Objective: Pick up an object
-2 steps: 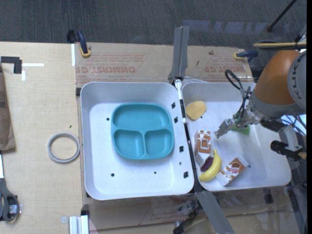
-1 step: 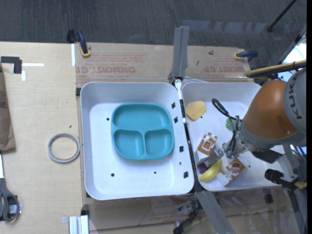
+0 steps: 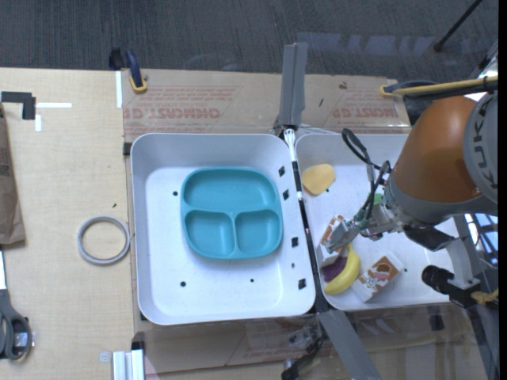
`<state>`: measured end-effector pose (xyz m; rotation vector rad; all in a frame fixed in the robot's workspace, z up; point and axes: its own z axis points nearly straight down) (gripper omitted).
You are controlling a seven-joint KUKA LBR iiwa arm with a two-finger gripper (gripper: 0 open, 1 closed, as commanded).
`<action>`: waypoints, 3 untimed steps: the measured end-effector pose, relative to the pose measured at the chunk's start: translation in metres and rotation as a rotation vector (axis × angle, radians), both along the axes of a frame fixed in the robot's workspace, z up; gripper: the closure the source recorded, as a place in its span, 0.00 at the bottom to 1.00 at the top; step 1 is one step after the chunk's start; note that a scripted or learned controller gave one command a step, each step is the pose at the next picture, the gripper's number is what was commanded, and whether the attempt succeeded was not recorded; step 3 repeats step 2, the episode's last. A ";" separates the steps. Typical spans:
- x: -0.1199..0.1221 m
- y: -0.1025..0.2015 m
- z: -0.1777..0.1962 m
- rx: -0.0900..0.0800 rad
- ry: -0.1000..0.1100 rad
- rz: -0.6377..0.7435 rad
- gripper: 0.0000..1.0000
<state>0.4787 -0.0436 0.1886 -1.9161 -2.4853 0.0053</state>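
We note the gripper (image 3: 339,237) low over the right bin (image 3: 412,287), lower right of frame, directly above a banana (image 3: 342,271); whether it is clenched we cannot tell

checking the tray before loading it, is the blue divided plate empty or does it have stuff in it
Empty. The blue plate in the left bin shows bare blue in all three compartments.

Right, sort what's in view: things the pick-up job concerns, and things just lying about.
Job:
gripper, low in the right bin
banana
small carton
yellow chip-like piece

Lying about:
teal divided plate in the left bin
tape ring
scissors
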 end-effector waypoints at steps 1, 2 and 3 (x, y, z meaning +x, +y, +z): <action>-0.001 -0.059 -0.069 0.001 0.001 -0.031 0.00; 0.070 -0.077 -0.089 0.001 -0.018 -0.163 0.00; 0.070 -0.077 -0.089 0.001 -0.018 -0.163 0.00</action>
